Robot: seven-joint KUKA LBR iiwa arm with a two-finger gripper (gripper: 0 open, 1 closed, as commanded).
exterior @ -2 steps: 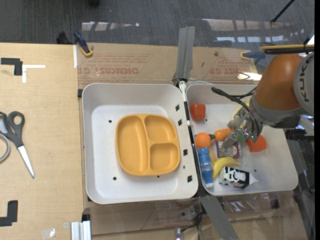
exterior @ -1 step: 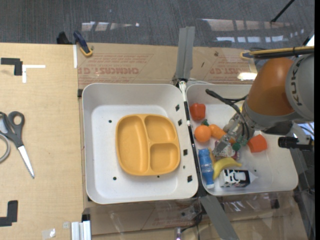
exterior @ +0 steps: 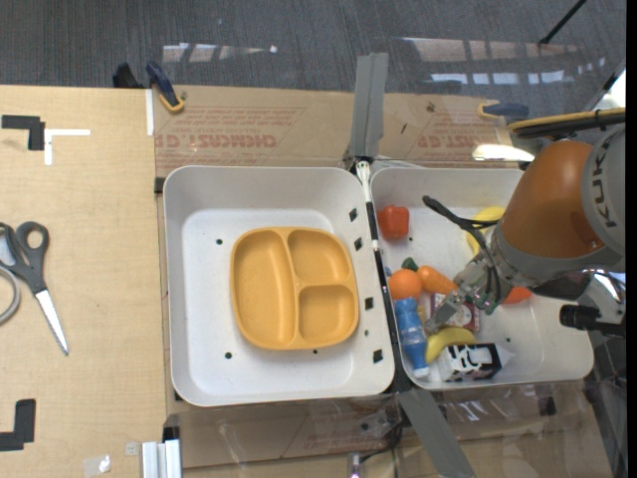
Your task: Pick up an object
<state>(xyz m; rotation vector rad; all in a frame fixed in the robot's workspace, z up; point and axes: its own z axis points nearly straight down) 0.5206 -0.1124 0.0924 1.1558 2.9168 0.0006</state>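
Note:
My gripper (exterior: 453, 305) hangs low in the right bin (exterior: 542, 361), just above a yellow banana-shaped toy (exterior: 448, 341) and right of a blue bottle (exterior: 409, 335). An orange ball (exterior: 403, 284) and an orange carrot-like piece (exterior: 435, 278) lie just left of the gripper. A red pepper-like toy (exterior: 394, 221) sits at the bin's far left. A black-and-white box (exterior: 470, 362) rests near the front wall. A yellow piece (exterior: 487, 215) and a black strip (exterior: 448, 214) lie at the back. Nothing is visibly between the fingers.
The left bin (exterior: 199, 297) holds a yellow three-compartment plate (exterior: 295, 288). Scissors (exterior: 35, 279) lie on the wooden bench at far left. The arm's orange band (exterior: 557, 202) covers the right bin's right side.

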